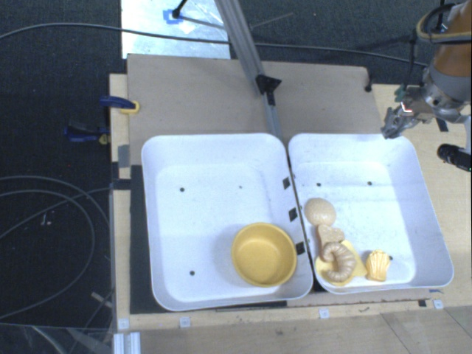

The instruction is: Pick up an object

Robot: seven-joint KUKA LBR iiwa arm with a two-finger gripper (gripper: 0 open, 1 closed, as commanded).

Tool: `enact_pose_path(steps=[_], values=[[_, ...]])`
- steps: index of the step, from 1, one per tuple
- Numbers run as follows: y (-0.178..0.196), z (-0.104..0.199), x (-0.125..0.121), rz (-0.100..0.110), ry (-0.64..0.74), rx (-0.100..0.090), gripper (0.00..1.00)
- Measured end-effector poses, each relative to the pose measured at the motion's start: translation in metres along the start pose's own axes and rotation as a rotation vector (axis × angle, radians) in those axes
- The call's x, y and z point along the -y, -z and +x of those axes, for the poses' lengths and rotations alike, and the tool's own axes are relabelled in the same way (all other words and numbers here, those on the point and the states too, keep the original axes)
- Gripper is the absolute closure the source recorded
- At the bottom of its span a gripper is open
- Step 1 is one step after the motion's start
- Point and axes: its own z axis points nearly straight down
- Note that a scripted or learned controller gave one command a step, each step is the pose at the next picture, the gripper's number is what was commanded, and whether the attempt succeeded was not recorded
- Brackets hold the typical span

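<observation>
Several small pastries point(338, 261) look light and rigid — best pinched across; gripper point(391, 126) hovers, state unclear.

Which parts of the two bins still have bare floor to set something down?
Left bin: bare everywhere but its near right corner, where the yellow bowl sits. Right bin: far half bare, below the end effector. Crowded along its near edge: round shell, curled pastry piece, yellow ridged piece.
</observation>
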Motion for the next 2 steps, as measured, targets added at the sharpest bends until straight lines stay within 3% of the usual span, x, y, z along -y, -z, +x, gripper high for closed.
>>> enact_pose_path(steps=[1, 2], values=[[0.031, 0.0, -0.002, 0.001, -0.001, 0.0, 1.0], [0.043, 0.052, 0.012, 0.005, 0.001, -0.003, 1.0]])
